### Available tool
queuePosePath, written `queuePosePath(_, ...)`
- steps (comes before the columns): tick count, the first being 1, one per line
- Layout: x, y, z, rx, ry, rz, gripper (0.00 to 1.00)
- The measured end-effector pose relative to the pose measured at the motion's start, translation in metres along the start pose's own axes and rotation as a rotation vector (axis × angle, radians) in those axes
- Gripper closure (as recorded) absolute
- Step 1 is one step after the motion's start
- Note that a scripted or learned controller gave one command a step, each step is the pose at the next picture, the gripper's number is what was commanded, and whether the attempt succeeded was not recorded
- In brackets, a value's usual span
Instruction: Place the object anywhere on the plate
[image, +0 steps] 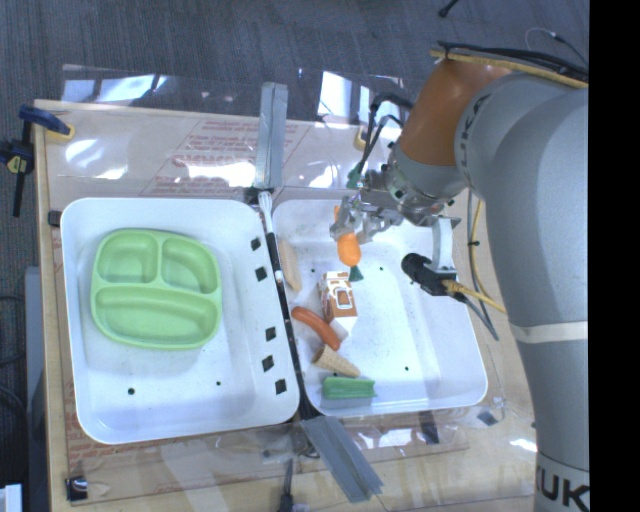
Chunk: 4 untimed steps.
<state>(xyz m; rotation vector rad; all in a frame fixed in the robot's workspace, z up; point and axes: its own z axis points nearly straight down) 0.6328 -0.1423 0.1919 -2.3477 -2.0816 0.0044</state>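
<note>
The claw (352, 222) hangs over the far part of the right bin (440, 350), its fingers pointing down, closed on a small orange carrot-like toy (348, 249) that shows between and just below the tips, with a bit of green at its lower end. The toy appears to be off the bin floor, though the slanted view makes that hard to be sure of. By my reading, the pick is done or nearly done and the carry is the step in hand.

The next move calls for raising the toy high enough to pass the divider between the bins, travelling left, and letting go above the green plate (155, 290). Any of its three compartments would do.

Below the claw, the right bin holds several other toys: a small carton with a brown-and-white print (338, 297) near the middle, a red sausage (315, 327) just nearer and to its left, a tan cone-shaped piece (335, 361), and a green block (347, 389) at the near edge. A pale stick-like piece (289, 265) lies along the left wall.

The left bin (150, 405) carries the green plate, set toward its far left; nothing lies in its compartments. Both bins rest on the desk (150, 150).
</note>
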Motion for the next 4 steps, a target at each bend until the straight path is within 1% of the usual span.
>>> queuePosePath(1, 0.065, 0.001, 0.001, 0.002, 0.001, -0.040, 1.00)
queuePosePath(2, 0.153, 0.005, 0.000, -0.002, -0.001, -0.131, 1.00)
queuePosePath(3, 0.238, -0.005, -0.014, -0.004, -0.003, -0.588, 1.00)
queuePosePath(4, 0.237, -0.005, -0.014, -0.004, -0.003, -0.588, 0.00)
